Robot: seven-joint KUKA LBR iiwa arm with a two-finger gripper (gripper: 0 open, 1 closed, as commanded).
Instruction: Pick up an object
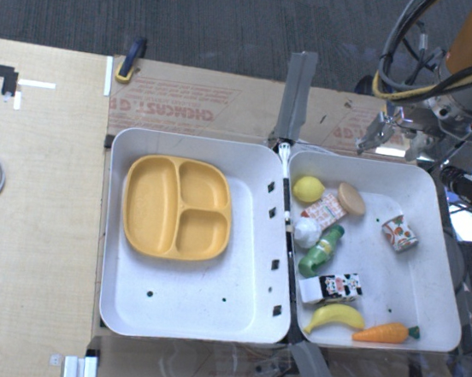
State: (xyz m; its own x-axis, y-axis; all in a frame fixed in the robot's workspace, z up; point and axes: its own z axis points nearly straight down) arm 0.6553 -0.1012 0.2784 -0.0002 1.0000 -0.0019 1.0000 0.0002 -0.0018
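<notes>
Fingers hang above the right bin's far rim; open or closed, I can't tell.
Cup, below them in that bin, looks light, crushable: pinch across its sides.

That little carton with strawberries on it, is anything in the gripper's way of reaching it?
Nothing visible blocks it. The strawberry carton lies alone on bare bin floor in the right bin, and the gripper hangs above the bin's far rim.
</notes>
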